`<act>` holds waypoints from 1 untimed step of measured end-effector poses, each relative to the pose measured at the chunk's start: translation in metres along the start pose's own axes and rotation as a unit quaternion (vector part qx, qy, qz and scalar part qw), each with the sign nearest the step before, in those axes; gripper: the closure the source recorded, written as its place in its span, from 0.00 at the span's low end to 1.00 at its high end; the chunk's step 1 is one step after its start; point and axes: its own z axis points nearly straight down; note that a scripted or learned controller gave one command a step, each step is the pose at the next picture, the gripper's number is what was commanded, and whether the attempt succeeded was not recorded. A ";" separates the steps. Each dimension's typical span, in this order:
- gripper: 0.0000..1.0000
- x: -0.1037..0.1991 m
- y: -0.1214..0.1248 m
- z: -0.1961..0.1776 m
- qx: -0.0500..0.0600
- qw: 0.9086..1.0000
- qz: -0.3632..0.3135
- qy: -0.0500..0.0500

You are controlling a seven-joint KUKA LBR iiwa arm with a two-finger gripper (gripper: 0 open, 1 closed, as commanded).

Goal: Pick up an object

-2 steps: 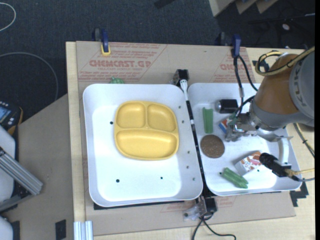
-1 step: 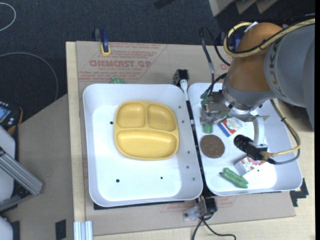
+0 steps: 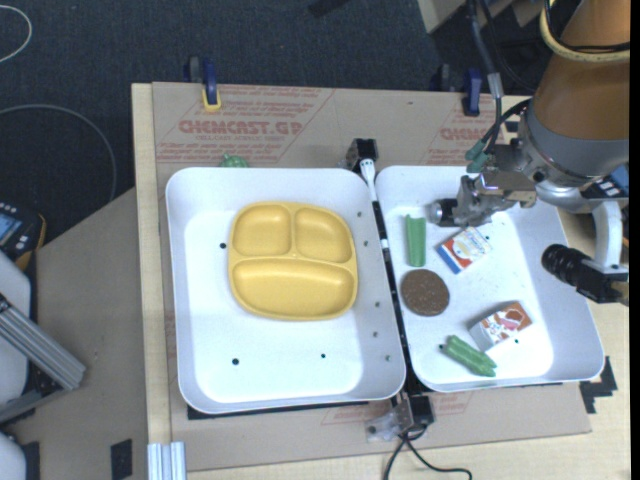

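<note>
Jaws' state cannot be told; gripper hangs over right bin, at its 12 o'clock. Red-white-blue packet lies just below it. Brown disc mid-bin, green cylinder at 10 o'clock.

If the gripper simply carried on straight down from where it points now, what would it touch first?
Most likely the red, white and blue packet just below the gripper, or bare bin floor beside it; depth is hard to judge from this slant.
</note>
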 end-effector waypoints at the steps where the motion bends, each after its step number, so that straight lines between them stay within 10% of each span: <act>1: 1.00 -0.020 0.012 0.122 0.013 1.000 0.002 0.000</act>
